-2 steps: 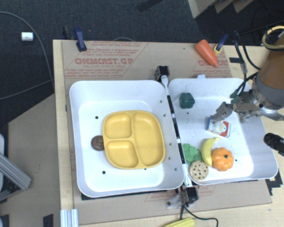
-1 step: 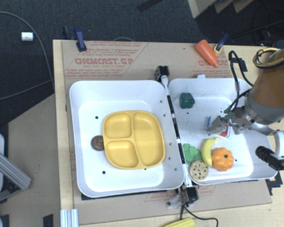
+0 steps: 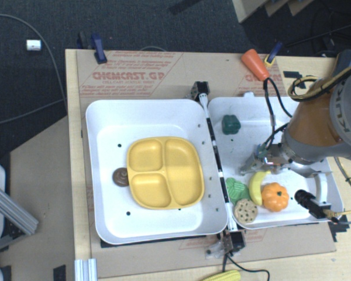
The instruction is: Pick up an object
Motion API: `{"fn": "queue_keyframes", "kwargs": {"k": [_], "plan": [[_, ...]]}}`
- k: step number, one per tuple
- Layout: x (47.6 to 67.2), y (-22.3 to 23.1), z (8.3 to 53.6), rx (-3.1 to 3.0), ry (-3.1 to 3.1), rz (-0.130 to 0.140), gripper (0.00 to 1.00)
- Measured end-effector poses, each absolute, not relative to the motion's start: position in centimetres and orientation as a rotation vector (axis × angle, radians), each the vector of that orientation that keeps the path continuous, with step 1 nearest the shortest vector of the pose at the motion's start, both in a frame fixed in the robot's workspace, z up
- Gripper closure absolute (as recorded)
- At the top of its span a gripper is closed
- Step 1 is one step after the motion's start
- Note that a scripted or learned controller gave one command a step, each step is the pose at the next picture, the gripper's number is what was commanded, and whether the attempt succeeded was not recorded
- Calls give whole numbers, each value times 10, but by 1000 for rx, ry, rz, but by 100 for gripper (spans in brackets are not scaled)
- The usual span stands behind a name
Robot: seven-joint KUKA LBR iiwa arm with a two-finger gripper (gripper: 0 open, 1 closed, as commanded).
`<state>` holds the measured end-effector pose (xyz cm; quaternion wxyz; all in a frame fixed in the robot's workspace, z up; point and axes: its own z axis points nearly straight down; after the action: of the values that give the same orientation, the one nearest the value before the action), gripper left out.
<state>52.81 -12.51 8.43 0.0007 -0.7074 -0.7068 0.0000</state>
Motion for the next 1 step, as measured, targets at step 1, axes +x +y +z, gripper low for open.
{"fn": "queue_keyframes", "kwargs": {"k": [1], "plan": [[498, -109, 84, -2221, -2219, 0, 0]]}}
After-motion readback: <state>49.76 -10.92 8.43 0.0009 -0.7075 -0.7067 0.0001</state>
